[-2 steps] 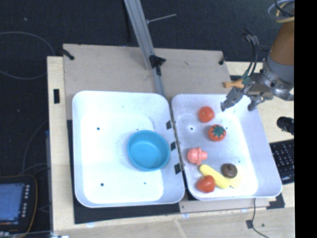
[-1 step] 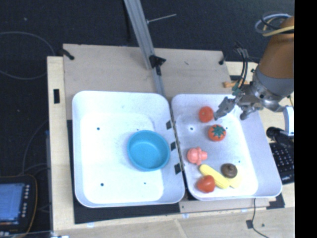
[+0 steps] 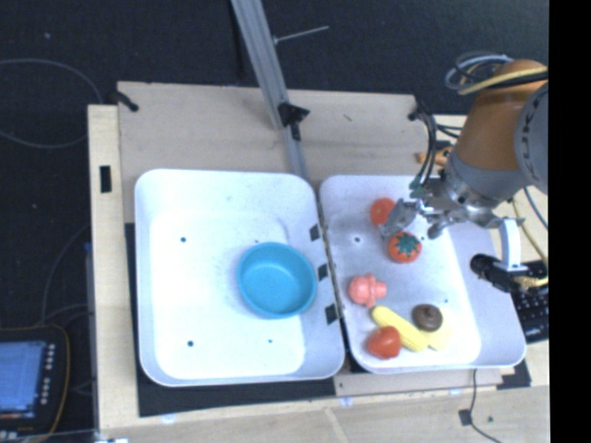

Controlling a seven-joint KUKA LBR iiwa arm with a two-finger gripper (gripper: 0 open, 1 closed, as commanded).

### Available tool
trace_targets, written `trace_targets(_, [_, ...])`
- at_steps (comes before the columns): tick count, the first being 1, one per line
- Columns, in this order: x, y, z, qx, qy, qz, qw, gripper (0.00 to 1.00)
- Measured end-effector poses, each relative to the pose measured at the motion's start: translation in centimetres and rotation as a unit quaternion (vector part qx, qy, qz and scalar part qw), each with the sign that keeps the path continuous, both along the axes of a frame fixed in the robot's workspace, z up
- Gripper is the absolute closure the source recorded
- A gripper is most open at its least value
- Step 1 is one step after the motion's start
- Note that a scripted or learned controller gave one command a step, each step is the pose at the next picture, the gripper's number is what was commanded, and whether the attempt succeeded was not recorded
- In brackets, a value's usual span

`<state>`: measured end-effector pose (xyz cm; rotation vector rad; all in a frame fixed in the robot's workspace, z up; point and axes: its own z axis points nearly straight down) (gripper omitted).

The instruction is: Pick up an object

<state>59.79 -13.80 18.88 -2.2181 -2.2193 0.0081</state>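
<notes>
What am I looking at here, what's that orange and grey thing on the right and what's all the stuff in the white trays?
It is a robot arm, filmed by one camera looking down at a slant. Its tool hangs over the right bin, just above a red tomato-like toy; nothing is visibly held. That bin also has another red piece, a pink toy, a yellow banana, a brown round piece and a red toy. The left bin holds a blue bowl.

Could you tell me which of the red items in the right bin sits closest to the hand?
The red tomato-like piece with the green top, directly below the hand. Another red piece lies beside it to the left; the third red one rests by the banana.
</notes>
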Motion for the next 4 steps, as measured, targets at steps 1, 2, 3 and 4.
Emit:
trace_targets(1, [0.8,-0.4,-4.8,-0.0004,-0.001,-0.003,1.0,0.0])
trace_targets(2, [0.9,-0.5,-3.2,-0.0002,-0.006,-0.005,1.0,1.0])
trace_targets(3, [1.6,-0.2,1.6,0.0008,-0.006,0.003,1.0,1.0])
trace_targets(4, [1.7,-0.3,2.0,0.0004,-0.005,0.004,1.0,1.0])
